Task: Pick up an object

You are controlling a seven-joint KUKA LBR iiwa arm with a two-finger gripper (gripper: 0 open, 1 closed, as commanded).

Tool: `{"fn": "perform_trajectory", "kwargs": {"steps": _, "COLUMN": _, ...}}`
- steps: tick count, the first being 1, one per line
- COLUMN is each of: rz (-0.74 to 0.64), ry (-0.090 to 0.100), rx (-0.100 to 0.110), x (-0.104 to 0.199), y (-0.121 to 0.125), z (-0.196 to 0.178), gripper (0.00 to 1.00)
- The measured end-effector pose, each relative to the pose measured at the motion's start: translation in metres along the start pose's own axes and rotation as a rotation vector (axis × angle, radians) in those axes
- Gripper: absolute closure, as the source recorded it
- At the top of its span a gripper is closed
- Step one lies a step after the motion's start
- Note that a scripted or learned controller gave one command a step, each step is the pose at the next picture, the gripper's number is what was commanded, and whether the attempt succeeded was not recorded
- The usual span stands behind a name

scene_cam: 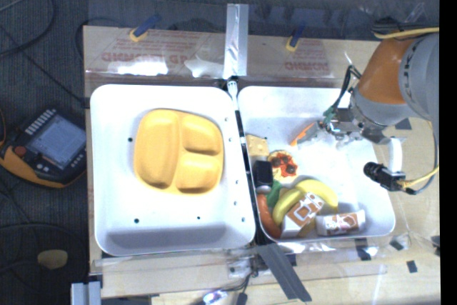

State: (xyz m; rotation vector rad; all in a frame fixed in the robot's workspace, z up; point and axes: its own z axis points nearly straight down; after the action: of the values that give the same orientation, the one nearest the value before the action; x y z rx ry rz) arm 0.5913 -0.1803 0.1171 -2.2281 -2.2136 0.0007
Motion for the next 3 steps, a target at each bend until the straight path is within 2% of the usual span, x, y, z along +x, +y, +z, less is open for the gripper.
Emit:
{"fn": "perform_trajectory", "kwargs": {"steps": 1, "rz": -0.129, "ry": -0.006, "rx": -0.008, "x": 0.041, "y": 0.046, "z": 0.028, "gripper": 0.00}}
{"fn": "perform_trajectory", "kwargs": {"steps": 2, "rz": -0.130, "ry": -0.008, "rx": -0.011, "x": 0.041, "y": 0.047, "z": 0.017, "gripper": 1.00}}
{"fn": "perform_trajectory", "kwargs": {"steps": 3, "rz": -0.285, "ry": -0.007, "rx": -0.005, "x": 0.032, "y": 0.079, "z": 0.027, "gripper": 1.00}}
